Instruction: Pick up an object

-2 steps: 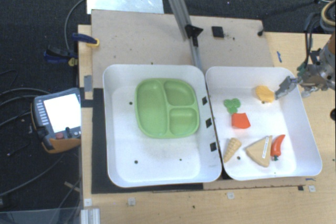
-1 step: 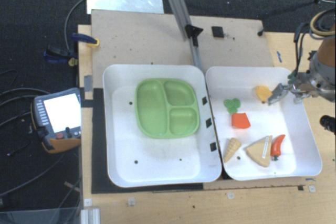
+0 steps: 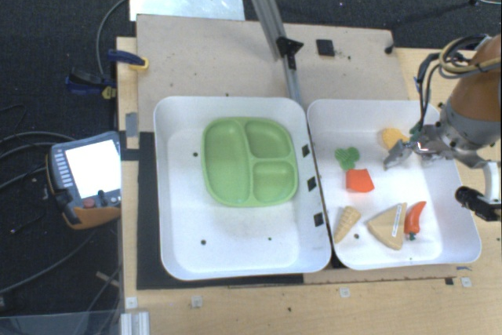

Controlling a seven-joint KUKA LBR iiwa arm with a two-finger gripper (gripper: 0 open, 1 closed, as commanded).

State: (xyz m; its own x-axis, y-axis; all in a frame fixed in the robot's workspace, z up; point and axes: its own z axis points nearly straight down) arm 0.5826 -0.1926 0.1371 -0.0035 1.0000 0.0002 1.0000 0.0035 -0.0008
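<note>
the grey arm with its orange band enters at the right edge of the frame, and its two-finger gripper point(image 3: 404, 152) hangs over the upper right part of the right shallow white bin point(image 3: 455, 247). one dark finger point(image 3: 394, 157) slants down and left toward the bin floor; i cannot tell whether the fingers are parted or closed, and nothing shows between them.

in that bin, a small yellow rounded toy piece point(image 3: 391, 138) lies just above and left of the gripper. left of it sits a green broccoli-shaped toy point(image 3: 346, 158), with an orange-red block point(image 3: 359, 181) just below it. along the lower part of the bin lie a tan ice-cream-cone toy point(image 3: 346, 223), a beige wedge-shaped toy point(image 3: 387, 227) and, touching its right side, a red chilli-pepper toy point(image 3: 414, 217).

the left shallow white bin point(image 3: 180, 247) holds a pale green plastic divided plate point(image 3: 249, 162) with three compartments.

at the left edge of the frame a handheld pendant with a bright blank screen point(image 3: 88, 176) lies on the dark floor. no legible writing or label can be read anywhere.
</note>
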